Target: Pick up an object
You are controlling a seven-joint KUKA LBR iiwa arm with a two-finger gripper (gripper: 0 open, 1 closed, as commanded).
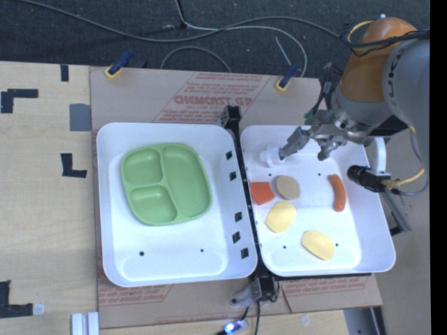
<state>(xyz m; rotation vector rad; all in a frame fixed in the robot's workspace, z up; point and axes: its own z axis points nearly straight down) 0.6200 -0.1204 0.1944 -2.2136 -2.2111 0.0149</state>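
My gripper (308, 146) hangs open over the back of the right bin (370, 257), its two dark fingers spread wide with nothing between them. Just left of the left finger lies a small white object (269, 156). In front of the gripper rest a tan round piece (286, 187), an orange wedge (262, 193), a yellow lump (280, 217), a second yellow lump (318, 244) and an orange sausage (339, 192) to the right.
The left bin (112, 257) holds a green divided plate (166, 183). A black divider with clips (241, 187) runs between the bins. Cables and a black fitting (364, 176) hang by the right bin's far side.
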